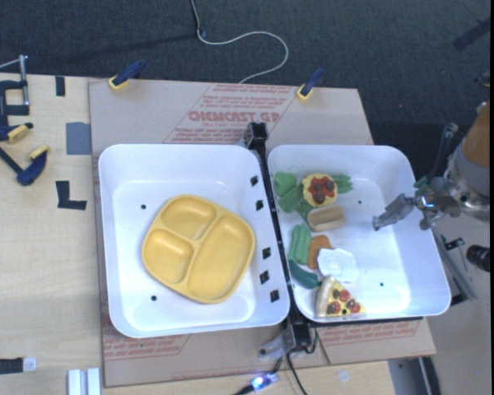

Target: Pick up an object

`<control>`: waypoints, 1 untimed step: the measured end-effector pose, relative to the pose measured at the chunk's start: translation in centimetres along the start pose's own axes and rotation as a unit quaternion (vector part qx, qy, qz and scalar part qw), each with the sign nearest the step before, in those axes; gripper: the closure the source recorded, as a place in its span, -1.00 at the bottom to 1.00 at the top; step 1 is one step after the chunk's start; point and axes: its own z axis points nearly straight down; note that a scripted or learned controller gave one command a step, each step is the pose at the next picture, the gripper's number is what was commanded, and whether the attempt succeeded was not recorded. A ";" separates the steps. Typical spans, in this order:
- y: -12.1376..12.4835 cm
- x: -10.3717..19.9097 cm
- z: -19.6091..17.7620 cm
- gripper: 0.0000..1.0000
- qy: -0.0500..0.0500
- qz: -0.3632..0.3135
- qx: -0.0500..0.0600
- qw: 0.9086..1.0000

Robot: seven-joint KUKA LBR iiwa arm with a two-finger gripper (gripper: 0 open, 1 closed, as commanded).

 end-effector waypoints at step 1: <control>0.2 0.0 -0.4 -1.00 -0.001 -0.001 -0.004 1.000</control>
